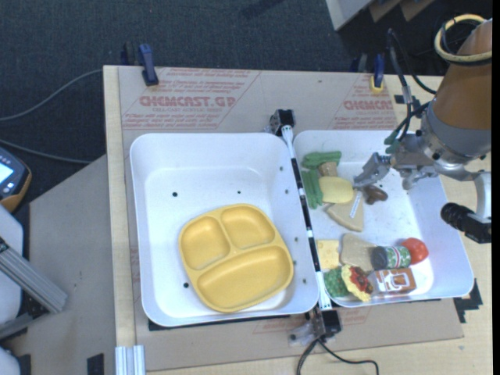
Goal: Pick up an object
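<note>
Grey metal tool (373, 180) is held low over the right white plastic bin (449, 244), its fingers spread apart with nothing between them. One small brown lump (377, 196) lies just under it, toward the table's right edge. One yellow three-compartment plastic tray (234, 257) is seen in the left white bin (156, 178).

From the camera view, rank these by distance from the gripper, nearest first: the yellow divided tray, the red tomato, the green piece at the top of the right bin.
Measured from the gripper:
1. Green piece, just to its left in the right bin's upper corner.
2. Red tomato, lower in the same bin, toward the near edge.
3. Yellow divided tray, across the divider in the left bin.
</note>
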Controlling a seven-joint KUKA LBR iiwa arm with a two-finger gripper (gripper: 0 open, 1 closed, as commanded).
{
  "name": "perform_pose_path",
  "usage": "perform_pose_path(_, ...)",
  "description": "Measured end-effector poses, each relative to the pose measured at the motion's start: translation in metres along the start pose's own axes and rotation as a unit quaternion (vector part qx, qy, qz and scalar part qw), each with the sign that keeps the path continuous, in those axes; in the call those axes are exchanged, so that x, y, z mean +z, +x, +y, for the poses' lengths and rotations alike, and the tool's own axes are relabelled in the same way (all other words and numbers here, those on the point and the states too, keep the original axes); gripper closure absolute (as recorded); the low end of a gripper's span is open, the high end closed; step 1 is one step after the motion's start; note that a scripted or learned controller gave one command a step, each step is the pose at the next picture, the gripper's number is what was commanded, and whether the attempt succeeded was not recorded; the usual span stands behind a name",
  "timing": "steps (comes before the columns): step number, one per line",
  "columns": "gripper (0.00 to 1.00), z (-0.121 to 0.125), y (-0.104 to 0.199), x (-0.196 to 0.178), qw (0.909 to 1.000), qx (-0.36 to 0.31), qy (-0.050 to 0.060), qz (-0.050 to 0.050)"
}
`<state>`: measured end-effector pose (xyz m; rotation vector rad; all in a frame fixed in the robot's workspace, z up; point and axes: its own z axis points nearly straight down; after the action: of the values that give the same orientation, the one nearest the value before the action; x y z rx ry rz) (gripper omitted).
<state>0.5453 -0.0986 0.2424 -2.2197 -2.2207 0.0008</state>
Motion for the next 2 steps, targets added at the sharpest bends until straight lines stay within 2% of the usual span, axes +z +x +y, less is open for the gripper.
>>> perform_pose_path(1, 0.00, 0.031, -0.032, 0.072, 1.0000, 0.001, 0.003, 0.000)
perform_pose_path(2, 0.00, 0.051, -0.078, 0.137, 1.0000, 0.002, 0.001, -0.001)
